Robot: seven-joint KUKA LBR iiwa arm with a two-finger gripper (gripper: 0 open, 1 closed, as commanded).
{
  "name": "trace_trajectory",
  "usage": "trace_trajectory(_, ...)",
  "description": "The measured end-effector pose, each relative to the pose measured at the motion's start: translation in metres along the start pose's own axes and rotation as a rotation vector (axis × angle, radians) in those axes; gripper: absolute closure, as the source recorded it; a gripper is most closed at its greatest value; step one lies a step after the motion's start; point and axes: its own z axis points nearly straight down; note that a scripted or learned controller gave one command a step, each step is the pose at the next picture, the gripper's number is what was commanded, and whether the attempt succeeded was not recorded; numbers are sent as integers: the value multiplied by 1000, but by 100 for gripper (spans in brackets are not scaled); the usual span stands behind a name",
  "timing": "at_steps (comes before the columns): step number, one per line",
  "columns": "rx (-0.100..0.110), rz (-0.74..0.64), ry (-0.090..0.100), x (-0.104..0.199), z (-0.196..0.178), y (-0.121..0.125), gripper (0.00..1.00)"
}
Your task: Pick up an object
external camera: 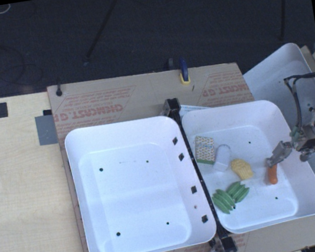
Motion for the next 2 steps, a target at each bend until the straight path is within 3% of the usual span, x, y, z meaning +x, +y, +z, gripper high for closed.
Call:
trace_trajectory(1,-5,0,-2,40,108,56,0)
trace_trajectory(2,-1,1,-1,41,111,55,0)
